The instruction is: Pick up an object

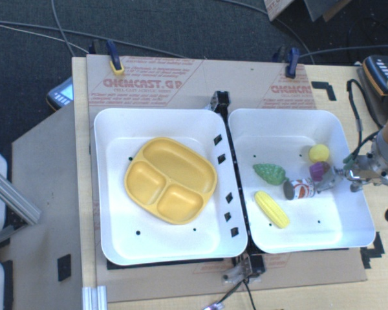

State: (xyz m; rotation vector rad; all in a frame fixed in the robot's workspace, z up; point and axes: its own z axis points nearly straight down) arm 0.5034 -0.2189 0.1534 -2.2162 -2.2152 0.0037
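The two shallow white plastic bins (110, 173) look smooth and faintly glossy. The yellow three-part plate (171, 180) is smooth, matt plastic. The light brown sheet covering the counter (200, 82) reads as matt cardboard or protective paper with red print. The yellow corn cob toy (272, 210) has a ribbed plastic surface; the green leafy toy (269, 172) looks bumpy. The small yellow ball (319, 152) and purple piece (318, 170) look smooth. The claw (339, 173) appears dull grey metal.
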